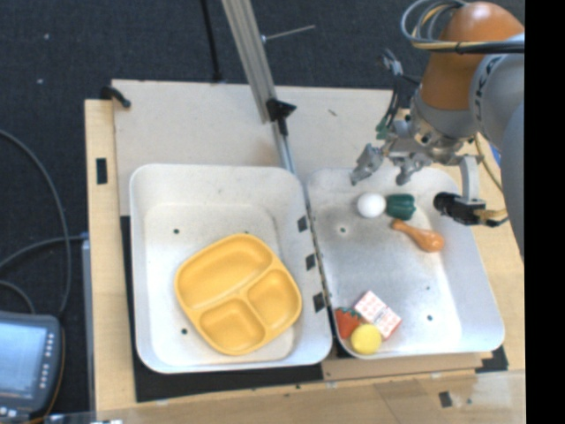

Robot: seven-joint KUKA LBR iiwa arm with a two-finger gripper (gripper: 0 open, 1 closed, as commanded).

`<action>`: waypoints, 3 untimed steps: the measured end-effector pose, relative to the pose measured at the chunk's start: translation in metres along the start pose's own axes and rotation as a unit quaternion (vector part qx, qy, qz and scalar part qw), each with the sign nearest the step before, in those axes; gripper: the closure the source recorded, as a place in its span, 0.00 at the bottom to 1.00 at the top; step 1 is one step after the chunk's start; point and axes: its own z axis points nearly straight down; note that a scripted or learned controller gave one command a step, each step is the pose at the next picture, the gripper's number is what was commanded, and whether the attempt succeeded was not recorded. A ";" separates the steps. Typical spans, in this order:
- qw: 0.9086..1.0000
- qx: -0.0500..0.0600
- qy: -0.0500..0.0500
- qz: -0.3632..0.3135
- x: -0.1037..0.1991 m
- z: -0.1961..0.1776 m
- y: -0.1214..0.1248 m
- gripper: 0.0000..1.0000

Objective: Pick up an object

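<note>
Two white bins stand side by side on the bench. The left bin [159, 193] holds one thing, a yellow tray [237, 292] with three compartments. The right bin [459, 307] holds six small things. At its far end one white ball [371, 205] touches one dark green piece [402, 206], and one orange drumstick-shaped toy [418, 235] lies just beside them. In the near left corner one yellow ball [366, 338], one red piece [345, 321] and one small white box with red squares [377, 313] lie together. No writing on any of them can be read. The gripper [386, 166] hangs above the far end of the right bin, near the white ball, its two fingers spread apart with nothing between them.
</note>
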 end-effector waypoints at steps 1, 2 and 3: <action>1.000 0.000 0.000 0.000 0.000 0.000 0.000 0.00; 1.000 0.002 -0.001 0.000 0.008 0.055 0.000 0.00; 1.000 -0.008 -0.003 0.001 0.005 0.081 0.004 0.00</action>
